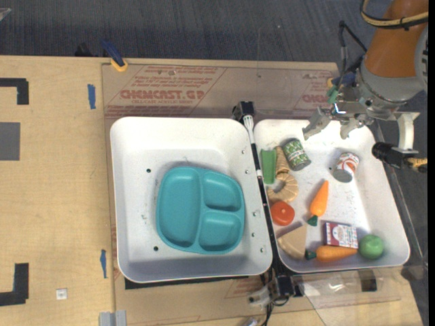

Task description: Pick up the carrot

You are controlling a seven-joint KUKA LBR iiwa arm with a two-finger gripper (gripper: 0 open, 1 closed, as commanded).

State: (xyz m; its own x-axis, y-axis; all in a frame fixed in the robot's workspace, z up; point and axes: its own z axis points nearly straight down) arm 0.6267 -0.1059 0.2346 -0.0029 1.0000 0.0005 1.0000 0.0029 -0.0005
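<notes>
Two carrots lie in the right bin [391, 206]. One carrot [319, 198] stands slanted near the bin's middle, green stub down. The other carrot [334, 253] lies flat along the front wall, between a tan wedge and a green ball. My gripper [331, 128] hovers over the bin's back edge, well behind both carrots. Its two fingers are spread open with nothing between them.
The right bin also holds a green can [296, 153], a red-and-white can [346, 165], a green block [268, 165], a pastry [284, 185], a tomato [283, 213], a small box [338, 234] and a green ball [371, 246]. The left bin [136, 182] holds a teal divided plate [200, 209].
</notes>
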